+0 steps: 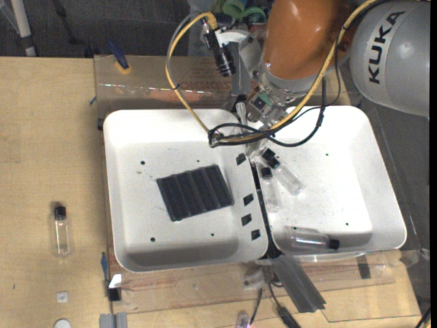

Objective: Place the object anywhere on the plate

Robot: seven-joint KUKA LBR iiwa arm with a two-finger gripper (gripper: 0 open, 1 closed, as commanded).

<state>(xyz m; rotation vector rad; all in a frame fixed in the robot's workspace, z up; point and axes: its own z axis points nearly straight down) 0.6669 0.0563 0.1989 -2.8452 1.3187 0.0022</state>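
The arm (300, 39) is reaching in from 1 o'clock and hanging over the seam between the two bins. The gripper (262, 150) is sitting low at the right bin's (355, 149) 10 o'clock corner; whether it is spread or closed I cannot tell. A clear vial (281, 175) with a black cap is lying tilted in the right bin, just beside the gripper at its 4 o'clock. The dark ribbed plate (196, 192) is lying in the left bin (136, 149), at the gripper's 8 o'clock, apart from the vial. A second vial (311, 238) is resting at the right bin's 6 o'clock edge.
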